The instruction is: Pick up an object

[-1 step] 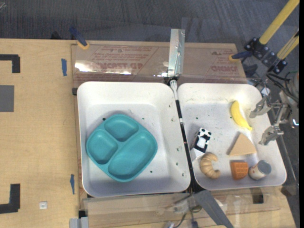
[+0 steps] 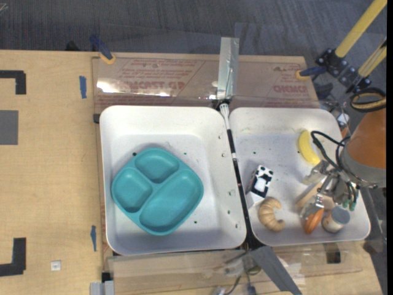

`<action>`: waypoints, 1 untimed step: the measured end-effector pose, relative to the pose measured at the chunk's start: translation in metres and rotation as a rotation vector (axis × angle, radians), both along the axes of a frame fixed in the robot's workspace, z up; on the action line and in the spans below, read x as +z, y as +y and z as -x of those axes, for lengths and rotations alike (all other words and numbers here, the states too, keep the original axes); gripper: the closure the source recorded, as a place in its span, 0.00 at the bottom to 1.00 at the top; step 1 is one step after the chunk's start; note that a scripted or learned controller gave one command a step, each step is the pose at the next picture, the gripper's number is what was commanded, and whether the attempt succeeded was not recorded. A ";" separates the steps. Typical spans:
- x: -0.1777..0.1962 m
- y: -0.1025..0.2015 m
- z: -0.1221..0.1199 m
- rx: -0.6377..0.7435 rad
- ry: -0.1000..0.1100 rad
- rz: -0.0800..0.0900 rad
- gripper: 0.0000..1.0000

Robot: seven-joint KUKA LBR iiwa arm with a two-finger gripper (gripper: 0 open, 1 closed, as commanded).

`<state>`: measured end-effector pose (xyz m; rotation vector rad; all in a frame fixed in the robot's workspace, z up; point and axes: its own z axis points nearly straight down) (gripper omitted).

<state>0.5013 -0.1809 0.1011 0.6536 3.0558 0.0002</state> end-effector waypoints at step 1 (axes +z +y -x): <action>0.006 0.000 0.001 0.000 0.004 0.001 1.00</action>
